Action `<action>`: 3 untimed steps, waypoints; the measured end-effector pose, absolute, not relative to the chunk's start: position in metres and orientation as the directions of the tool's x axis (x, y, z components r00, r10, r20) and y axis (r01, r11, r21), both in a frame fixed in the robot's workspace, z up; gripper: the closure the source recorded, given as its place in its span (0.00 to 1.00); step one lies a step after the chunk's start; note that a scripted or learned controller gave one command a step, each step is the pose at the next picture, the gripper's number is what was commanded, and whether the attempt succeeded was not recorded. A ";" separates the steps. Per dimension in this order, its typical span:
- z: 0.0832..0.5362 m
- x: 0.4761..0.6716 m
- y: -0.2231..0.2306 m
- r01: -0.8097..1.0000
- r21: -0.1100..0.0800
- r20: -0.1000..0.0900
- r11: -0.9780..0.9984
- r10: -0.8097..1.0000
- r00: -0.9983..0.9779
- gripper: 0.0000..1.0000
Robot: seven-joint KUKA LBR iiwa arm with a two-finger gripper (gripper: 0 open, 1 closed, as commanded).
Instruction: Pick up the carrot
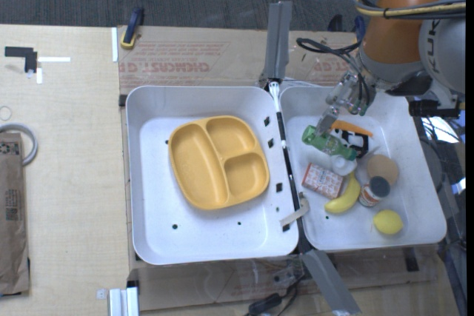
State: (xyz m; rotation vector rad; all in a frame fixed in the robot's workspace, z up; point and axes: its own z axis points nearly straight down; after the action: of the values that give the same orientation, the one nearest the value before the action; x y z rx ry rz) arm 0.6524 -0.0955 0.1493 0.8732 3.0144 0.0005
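Nearest the camera, along the bottom of the view, the front rims of two shallow white bins meet over the bench (59, 159). Just inside the right bin (426, 233), a yellow lemon (388, 222) lies close to the front wall. Beside it, toward the divider, a banana (343, 199) curves with its tip touching a small jar with a red band (372, 192). A pink patterned card (322, 179) lies just left of the banana. Behind the jar stands a brown cylinder (383, 170), tilted on its side.

The left bin (148, 181) holds a yellow divided plate (219, 160) with three compartments, set roughly in the middle of the bin floor.

Farther back in the right bin, a green and clear plastic packet (329, 142) lies across the floor. The carrot (354, 129) lies just behind it, orange and slim, running left to right beside a dark item, near the back half of the bin.

The tool (328, 122) hangs over the packet's left end, just left of the carrot, pointing down at a slant. Whether its tips are parted or closed cannot be told, and nothing is seen between them. The arm's orange band (404, 7) sits above and behind, at the back right.

Beyond the bins lies brown cardboard (192, 55), with a blue and yellow clip (132, 27) at its far left corner.
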 end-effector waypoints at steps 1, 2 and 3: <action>0.179 0.651 -0.118 0.447 0.001 -0.005 0.895 0.447 -0.895 0.00; 0.130 0.589 -0.194 0.237 0.000 -0.004 0.972 0.237 -0.972 0.00; 0.177 0.640 -0.184 0.087 0.000 -0.007 0.996 0.087 -0.996 0.00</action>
State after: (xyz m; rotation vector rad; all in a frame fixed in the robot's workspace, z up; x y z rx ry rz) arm 0.6403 -0.1839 0.1768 0.1368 3.1318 -0.0004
